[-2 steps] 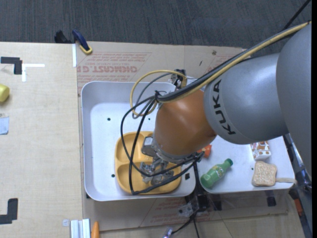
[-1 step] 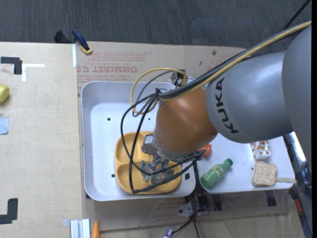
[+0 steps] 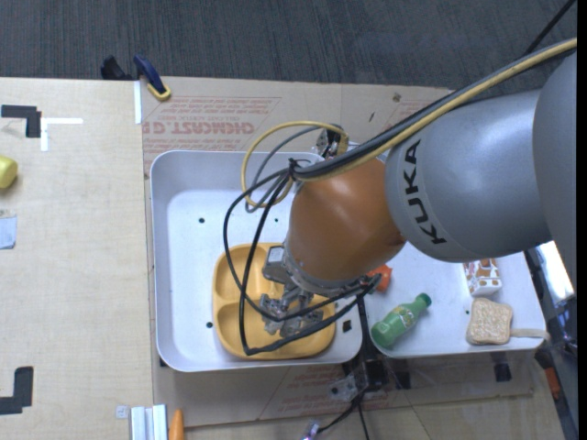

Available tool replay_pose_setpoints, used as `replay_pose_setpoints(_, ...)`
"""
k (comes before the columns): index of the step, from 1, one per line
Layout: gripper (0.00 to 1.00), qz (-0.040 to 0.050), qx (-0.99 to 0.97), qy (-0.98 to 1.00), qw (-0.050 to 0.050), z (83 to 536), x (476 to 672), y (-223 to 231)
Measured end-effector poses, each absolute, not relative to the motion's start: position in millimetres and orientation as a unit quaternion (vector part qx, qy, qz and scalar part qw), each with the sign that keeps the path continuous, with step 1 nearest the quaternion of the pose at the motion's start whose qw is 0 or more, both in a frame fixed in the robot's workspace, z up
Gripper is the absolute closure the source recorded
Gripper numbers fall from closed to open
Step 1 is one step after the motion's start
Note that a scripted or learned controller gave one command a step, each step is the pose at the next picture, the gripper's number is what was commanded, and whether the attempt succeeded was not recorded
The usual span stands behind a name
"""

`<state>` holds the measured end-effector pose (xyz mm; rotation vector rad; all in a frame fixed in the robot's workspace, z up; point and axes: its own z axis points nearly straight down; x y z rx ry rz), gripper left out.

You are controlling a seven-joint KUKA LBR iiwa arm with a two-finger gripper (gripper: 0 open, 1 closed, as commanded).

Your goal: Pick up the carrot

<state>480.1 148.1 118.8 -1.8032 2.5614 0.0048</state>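
Gripper [image 3: 292, 314] over tray [image 3: 229, 287] (near bin [image 3: 170, 246] edge)

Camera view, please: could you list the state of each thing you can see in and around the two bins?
Gripper: low over the yellow tray, in the left bin.
Yellow tray: flat on the floor of the left bin, partly hidden by the arm.
Green bottle: lying on its side in the right bin.
Toast slice: lying flat in the right bin.
Carrot: an orange tip showing beside the arm.
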Motion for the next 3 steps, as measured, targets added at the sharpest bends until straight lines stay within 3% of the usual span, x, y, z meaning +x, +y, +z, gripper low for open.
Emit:
replay_pose_setpoints(2,1.0,0.001,-0.612,0.791,0.001,137,490.8,158)
replay_pose_setpoints(3,1.0,0.0004,-0.383,0.924,0.002,185,478.7,130)
